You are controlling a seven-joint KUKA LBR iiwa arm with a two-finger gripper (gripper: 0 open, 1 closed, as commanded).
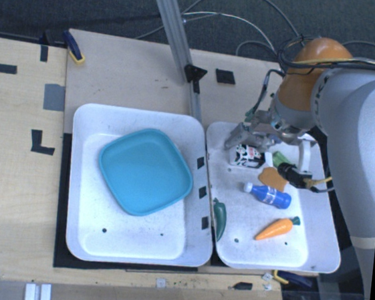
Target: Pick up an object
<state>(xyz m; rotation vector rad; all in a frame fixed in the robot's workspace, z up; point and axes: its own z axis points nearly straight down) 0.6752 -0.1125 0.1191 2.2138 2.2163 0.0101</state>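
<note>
In the right bin (310,257), several small things lie loose. A black-and-white toy (247,157) sits near the bin's back left, directly under my gripper (250,141), which hangs low over it. A blue bottle (268,195) lies on its side at mid-bin. An orange carrot (276,229) lies toward the front. A brown piece (274,179) and a small green piece (281,157) rest just right of the toy. A dark green pepper (219,217) lies along the bin's left wall.
The left bin (78,227) holds a light blue square plate (146,170). A slanted metal pole (180,41) rises behind the bins. The grey arm (351,131) covers the right bin's back right corner. Cables trail behind.
</note>
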